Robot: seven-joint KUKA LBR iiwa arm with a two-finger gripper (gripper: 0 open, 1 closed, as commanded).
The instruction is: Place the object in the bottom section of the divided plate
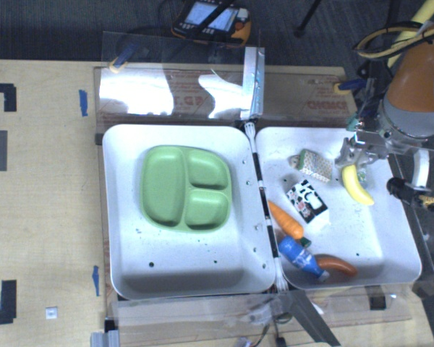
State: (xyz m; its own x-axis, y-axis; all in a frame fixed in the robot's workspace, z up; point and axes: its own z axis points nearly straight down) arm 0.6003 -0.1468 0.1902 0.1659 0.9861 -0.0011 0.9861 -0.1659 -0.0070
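One grey arm is seen reaching in from 3 o'clock, its hand (356, 157) lowered over the banana (357, 184) in the right bin (401, 259), grip state unclear, the green divided plate (186, 187) lying well apart.

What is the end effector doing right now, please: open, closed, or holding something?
End effector: cannot be told; it sits over the right bin, right at the top end of the banana.

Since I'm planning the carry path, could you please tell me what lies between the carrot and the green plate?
In the camera view, the two bins' adjoining rims lie between the carrot and the plate; otherwise just bare white bin floor.
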